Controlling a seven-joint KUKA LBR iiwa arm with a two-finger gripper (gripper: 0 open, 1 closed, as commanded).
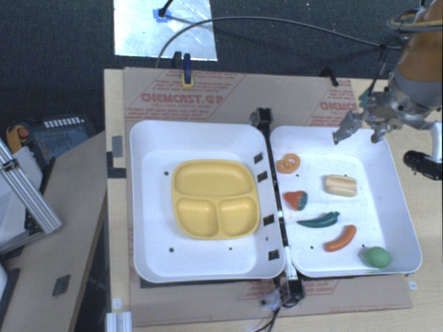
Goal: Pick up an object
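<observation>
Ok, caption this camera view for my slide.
Open hand above right bin of toy food; yellow tray in left bin.

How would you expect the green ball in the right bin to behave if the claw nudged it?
The green ball looks round, so it would probably roll. It sits near the right bin's corner wall, which may stop it. It seems small, likely light.

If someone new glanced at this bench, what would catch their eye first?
Probably the yellow divided tray in the left bin. Next, the small toy foods scattered in the right bin, such as the green ball at its near right corner. The end effector hovers open above that bin's far edge.
</observation>
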